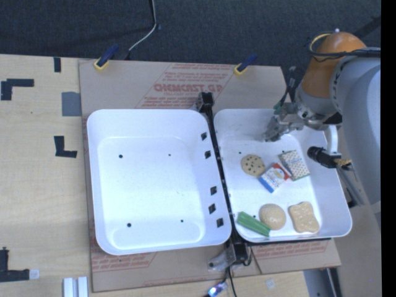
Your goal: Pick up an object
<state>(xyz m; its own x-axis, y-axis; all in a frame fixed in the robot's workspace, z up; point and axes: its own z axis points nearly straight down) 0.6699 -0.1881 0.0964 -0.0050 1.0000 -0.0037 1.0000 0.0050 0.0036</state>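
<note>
The KUKA arm's jaws, their spread apparently impossible to tell at this slant, hover over bare floor at the far end of the right bin, well apart from the cookie and risking closing on nothing.

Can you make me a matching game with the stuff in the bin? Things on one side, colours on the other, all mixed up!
Things:
1. round cookie
2. long block at the right bin's near edge
3. small box in the middle
4. clamp at the board's far left corner

Colours:
A. green
B. yellow and blue
C. tan with dark spots
D. blue, white and red

Pairs: 1-C, 2-A, 3-D, 4-B
</note>
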